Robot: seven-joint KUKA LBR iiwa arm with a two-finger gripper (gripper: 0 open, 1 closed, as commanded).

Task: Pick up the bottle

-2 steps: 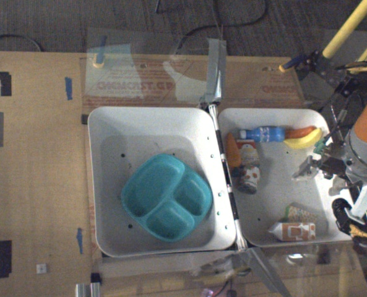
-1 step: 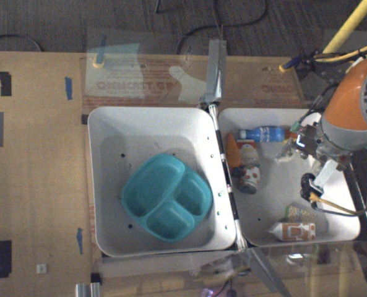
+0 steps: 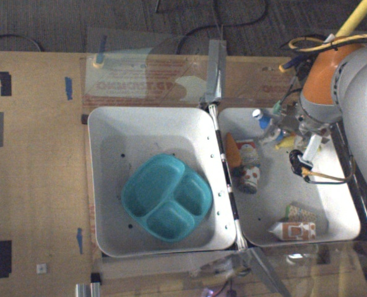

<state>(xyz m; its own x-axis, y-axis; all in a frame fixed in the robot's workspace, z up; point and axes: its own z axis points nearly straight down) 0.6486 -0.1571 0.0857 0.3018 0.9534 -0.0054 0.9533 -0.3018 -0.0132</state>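
The bottle (image 3: 262, 120) looks like a small clear one with a blue cap, lying near the far wall of the right bin (image 3: 332, 197). My gripper (image 3: 281, 130) hangs over that far part of the bin, right beside the bottle and partly over it. The grey wrist and orange band rise behind it to the right. A yellow piece (image 3: 286, 143) shows just under the gripper. Whether the bottle is between the fingers is hidden by the wrist.
The right bin also holds an orange carrot-like item (image 3: 233, 151), a red-and-white packet (image 3: 248, 147), a dotted cup (image 3: 251, 178), an orange-and-white carton (image 3: 294, 230) and a greenish packet (image 3: 302, 213). A teal divided plate (image 3: 166, 197) lies in the left bin (image 3: 109, 141). A black cable loop (image 3: 297, 161) dangles from the wrist.
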